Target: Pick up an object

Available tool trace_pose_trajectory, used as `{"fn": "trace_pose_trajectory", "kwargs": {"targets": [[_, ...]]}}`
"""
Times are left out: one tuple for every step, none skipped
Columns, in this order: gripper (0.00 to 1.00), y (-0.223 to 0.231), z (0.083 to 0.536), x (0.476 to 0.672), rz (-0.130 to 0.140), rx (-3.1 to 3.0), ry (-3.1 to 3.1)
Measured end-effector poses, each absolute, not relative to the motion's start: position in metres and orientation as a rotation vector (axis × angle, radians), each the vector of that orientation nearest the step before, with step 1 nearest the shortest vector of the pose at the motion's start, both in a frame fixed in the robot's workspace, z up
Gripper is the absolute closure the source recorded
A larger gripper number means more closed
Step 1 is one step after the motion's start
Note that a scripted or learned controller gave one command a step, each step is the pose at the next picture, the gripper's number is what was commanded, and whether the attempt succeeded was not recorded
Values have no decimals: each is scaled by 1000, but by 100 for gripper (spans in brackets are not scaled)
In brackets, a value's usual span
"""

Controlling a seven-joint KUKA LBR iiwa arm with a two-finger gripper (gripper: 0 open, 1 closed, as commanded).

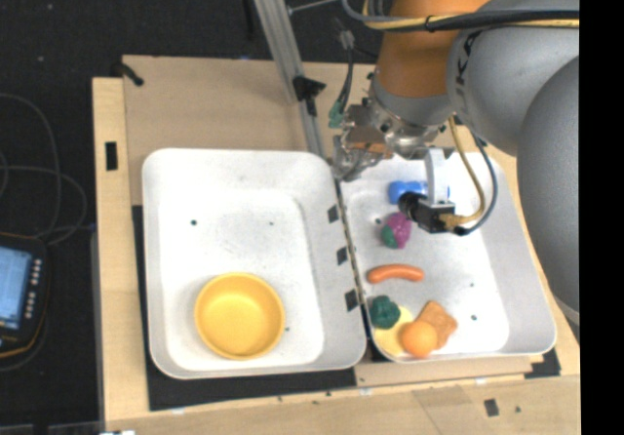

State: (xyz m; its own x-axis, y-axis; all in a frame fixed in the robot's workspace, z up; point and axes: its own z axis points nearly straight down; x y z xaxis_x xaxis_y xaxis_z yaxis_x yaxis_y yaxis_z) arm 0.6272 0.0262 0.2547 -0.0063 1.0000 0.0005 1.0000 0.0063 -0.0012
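- Just right of the claw (353,158), slightly nearer the camera, lies a blue block (403,192); the two are apart
- nearer still from the claw: a purple-and-green toy (395,229); an orange sausage (395,274)
- claw hangs over the right bin (487,316); released or clenched, I cannot tell

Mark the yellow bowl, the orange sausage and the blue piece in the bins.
yellow bowl (239,316): camera view, left bin, point on its inner floor.
orange sausage (395,274): camera view, right bin, point on the middle of its length.
blue piece (402,191): camera view, right bin, point on its visible left part.
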Motion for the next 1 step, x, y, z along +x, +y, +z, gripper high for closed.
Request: {"fn": "trace_pose_trajectory", "kwargs": {"targets": [[100, 82, 239, 625, 1, -2213, -2227]]}}
